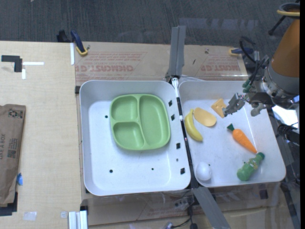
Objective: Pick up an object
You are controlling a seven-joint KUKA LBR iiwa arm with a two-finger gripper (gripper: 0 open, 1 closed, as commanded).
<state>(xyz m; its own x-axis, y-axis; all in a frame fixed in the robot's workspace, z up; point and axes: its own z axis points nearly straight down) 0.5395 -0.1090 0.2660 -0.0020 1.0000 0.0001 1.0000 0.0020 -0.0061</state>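
Left bin point(95, 142): green divided plate point(140, 121). Right bin point(267, 171): banana point(192, 128), white egg point(204, 171), carrot point(243, 139), green bottle point(250, 167). Gripper point(244, 105) at 12 o'clock from carrot, fingers spread, holding nothing.

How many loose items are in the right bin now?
6: cheese wedge, yellow chip-like slice, banana, carrot, green bottle, white egg. The gripper may hide more.

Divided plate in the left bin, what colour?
Light green: the divided plate, seen clearly in the camera view, lying in the left bin.
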